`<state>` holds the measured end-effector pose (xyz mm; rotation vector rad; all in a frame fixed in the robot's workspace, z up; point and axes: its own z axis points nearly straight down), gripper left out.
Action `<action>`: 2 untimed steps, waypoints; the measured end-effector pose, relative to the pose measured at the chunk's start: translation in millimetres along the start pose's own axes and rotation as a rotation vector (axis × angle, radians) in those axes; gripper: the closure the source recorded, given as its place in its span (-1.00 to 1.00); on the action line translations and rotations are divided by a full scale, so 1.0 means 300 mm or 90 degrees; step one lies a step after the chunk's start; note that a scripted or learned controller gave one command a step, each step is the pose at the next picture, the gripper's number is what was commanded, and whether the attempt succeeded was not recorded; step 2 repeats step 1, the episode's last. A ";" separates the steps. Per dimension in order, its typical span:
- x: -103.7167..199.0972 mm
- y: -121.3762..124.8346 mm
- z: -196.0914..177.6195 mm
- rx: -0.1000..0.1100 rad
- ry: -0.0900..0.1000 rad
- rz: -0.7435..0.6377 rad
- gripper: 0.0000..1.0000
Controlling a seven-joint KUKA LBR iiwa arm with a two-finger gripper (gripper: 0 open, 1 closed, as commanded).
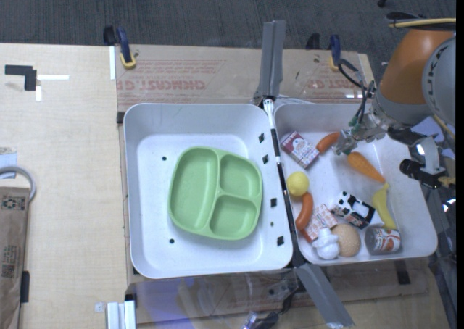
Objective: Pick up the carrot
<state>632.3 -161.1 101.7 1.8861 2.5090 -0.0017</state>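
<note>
My gripper (353, 139) hangs low over the back part of the right bin (428, 237), reaching in from the right side of the view. From this angle the grey wrist and its cabling crowd the tip, and I cannot tell whether it is spread or closed. Nothing is plainly caught in it.

The carrot (365, 167) lies on the bin floor just below and to the right of my gripper's tip, its thicker end very near the tip and its point aimed toward the bin's right wall. Whether the tip touches it I cannot tell. A second, shorter orange piece (328, 141) lies just to the left of the tip.

Around them in the same bin: a small red and white packet (299, 148) toward the back left, a lemon (297, 183) beside the dividing wall, a sausage (304, 209) below it, a black and white toy cow (355, 208) near the middle, a banana (383, 206) to the right of the cow, a can (382, 240) at the front right, and a brown roll (346, 240) next to a white lump (325, 245).

The left bin (145, 197) holds a green divided plate (215, 193). Both bins sit side by side on the desk (58, 146).
</note>
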 end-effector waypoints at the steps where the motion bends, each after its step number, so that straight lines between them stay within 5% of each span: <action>1: 0.260 0.003 -0.299 0.002 0.001 0.187 1.00; 2: 0.260 0.003 -0.299 0.002 0.001 0.187 1.00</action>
